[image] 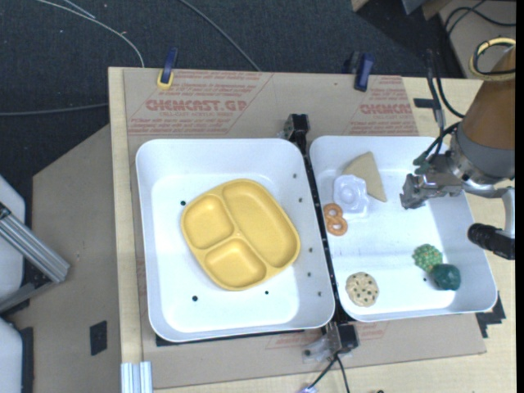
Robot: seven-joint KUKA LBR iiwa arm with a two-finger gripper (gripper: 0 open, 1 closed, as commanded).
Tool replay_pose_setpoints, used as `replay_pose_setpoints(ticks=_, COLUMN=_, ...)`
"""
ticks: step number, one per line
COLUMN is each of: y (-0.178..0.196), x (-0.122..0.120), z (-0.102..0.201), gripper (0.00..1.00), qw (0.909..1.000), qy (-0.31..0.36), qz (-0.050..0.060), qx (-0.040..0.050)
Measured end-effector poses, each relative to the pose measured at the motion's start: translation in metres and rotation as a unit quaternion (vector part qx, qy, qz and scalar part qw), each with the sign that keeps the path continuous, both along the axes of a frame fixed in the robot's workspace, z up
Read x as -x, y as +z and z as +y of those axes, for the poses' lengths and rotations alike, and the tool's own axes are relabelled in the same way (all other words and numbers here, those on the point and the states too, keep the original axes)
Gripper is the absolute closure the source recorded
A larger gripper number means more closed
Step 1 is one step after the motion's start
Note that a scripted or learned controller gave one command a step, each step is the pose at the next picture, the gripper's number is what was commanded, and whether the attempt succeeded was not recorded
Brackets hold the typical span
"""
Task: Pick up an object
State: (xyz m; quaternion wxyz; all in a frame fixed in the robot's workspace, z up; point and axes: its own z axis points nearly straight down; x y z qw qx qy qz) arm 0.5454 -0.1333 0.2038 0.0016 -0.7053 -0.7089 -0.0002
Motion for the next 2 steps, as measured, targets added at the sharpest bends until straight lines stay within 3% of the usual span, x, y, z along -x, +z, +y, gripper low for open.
replay_pose_setpoints(ticks=2, y=0.000, x=-0.024, z=0.102, gripper=1.00, qw=1.0000, qy=0.000, qz=-0.001, qx=0.0009)
